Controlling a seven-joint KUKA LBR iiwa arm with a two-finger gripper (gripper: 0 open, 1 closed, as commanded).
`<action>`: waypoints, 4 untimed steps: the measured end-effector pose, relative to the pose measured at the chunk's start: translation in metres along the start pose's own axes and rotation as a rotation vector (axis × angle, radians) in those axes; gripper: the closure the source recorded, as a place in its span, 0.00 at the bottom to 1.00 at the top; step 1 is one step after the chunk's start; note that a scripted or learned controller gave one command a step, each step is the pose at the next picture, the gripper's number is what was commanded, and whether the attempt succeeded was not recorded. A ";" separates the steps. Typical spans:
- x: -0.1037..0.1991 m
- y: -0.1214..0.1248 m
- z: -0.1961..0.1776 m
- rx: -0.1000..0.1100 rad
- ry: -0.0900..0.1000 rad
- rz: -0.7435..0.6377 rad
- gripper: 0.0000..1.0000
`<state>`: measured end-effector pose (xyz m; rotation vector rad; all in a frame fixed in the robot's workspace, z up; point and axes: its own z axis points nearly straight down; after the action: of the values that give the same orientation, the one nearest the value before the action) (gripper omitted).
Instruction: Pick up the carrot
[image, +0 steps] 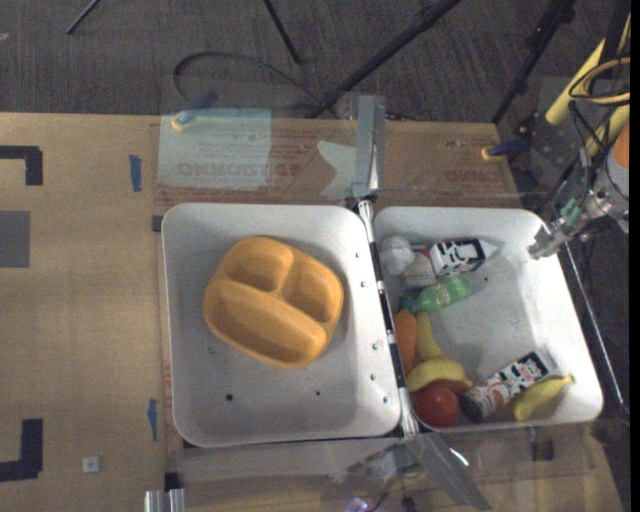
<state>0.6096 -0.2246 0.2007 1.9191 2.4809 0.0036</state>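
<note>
- The gripper (545, 243) sits at the far right corner of the right bin (520, 300), over its rim; it is too small and blurred to say how it is set.
- The arm (610, 180) comes in from the right edge, with cables around it.
- Nearest things in that bin: a milk carton (458, 254) with a black-and-white print, lying flat, and beside it a white lump (396, 256) against the divider.
- Just below the carton lies a green bottle (437, 296).
- The carrot (405, 341) lies along the left wall of the right bin, just below the bottle and well apart from the gripper.
- A yellow banana-like piece (428, 340) touches the carrot's right side.
- Below it sit a yellow fruit (436, 373) and a red tomato (437, 404), touching.
- At the near right are a second carton (507, 383) and a banana (540, 396), side by side.
- The left bin (200, 400) holds an orange tray (273, 300) with three wells.
</note>
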 end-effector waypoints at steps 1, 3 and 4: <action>-0.005 0.019 -0.065 -0.002 -0.003 -0.104 1.00; -0.012 0.058 -0.085 0.000 -0.002 0.354 1.00; -0.007 0.058 -0.039 0.007 0.002 0.463 1.00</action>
<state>0.6669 -0.2166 0.2402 2.4426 1.9782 -0.0018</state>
